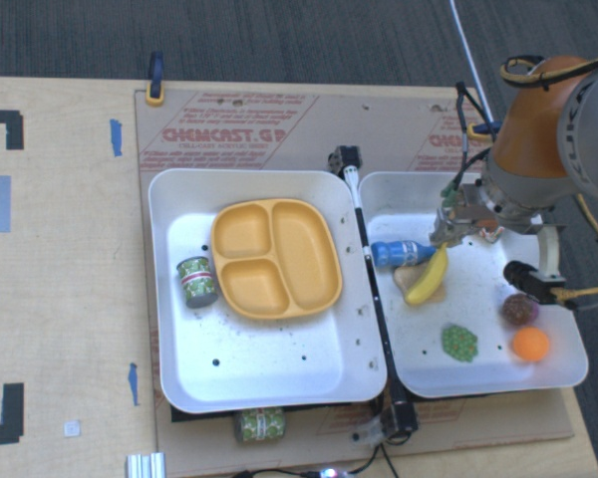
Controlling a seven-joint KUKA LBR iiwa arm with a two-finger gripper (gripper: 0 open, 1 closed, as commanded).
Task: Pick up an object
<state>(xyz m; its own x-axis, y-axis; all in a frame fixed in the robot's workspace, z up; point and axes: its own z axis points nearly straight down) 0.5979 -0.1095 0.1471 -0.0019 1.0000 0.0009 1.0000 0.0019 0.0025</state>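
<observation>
Yellow banana (428, 277) just below the tool (453, 229), blue bottle (397, 254) beside it, tool's state unclear

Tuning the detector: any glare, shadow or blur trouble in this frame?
Camera view: light is even and diffuse, with only soft shadows under the plate and banana; the white bins look bright but keep their speckles; focus is sharp across the bench; the end effector area is dark and cluttered, hard to read.
</observation>
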